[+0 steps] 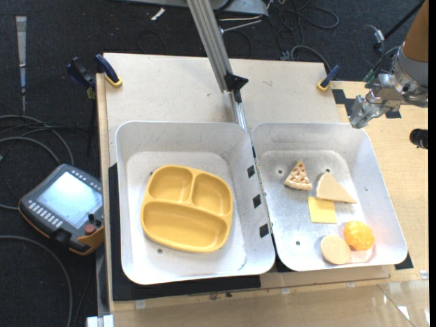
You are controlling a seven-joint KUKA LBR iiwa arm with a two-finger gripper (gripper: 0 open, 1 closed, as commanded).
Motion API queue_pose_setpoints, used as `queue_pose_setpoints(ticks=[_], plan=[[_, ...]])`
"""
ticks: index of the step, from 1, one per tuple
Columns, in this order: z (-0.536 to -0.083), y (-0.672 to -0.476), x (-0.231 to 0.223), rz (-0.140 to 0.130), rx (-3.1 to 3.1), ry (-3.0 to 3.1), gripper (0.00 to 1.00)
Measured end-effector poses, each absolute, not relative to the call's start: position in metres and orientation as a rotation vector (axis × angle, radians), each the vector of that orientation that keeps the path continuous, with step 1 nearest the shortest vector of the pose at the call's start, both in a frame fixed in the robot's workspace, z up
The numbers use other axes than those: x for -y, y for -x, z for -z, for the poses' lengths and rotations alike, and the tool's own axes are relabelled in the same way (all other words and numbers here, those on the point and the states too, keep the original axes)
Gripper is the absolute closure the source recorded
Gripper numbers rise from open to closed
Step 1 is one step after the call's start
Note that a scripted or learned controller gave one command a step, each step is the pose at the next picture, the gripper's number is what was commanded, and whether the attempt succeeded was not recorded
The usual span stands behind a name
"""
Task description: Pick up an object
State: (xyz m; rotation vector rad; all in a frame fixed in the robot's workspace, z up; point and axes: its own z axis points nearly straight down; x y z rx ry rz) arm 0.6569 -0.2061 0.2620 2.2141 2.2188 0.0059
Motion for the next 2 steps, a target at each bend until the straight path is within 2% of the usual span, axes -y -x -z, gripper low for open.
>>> queue_pose_setpoints(ticks=[2], plan=[[-0.241, -0.650, 0.097, 0.000, -2.233, -2.214, 1.00]])
